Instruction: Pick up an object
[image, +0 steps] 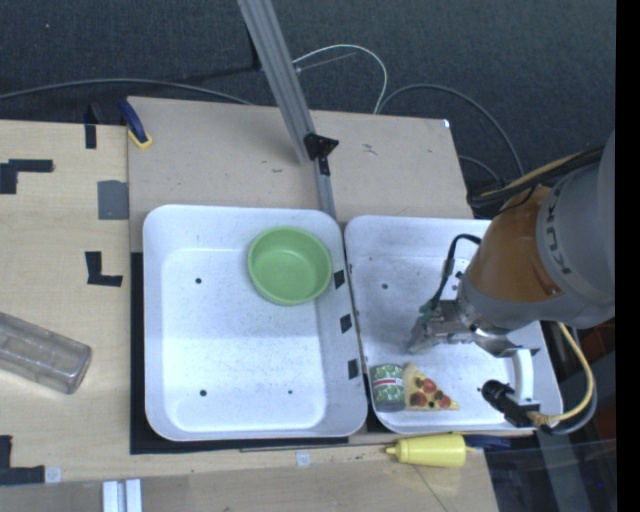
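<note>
The pizza slice toy seemed the likely object for the task, because it lay nearest to the gripper. It rested flat in the near left corner of the right bin, touching a small green-labelled can on its left side. In front of the bin, on the bench edge, lay a yellow bottle on its side.

The gripper was just beyond the slice, low over the bin floor, a little toward the bin's middle and apart from both toys. Nothing showed between its tips, so I judged it held no object; whether it was spread or closed I could not tell, as the wrist covered it. The arm reached in from the right and bent down over the bin, which probably explains this low pose.

Farther away, in the left bin, a green bowl stood upright near the far right corner, well apart from the gripper.
</note>
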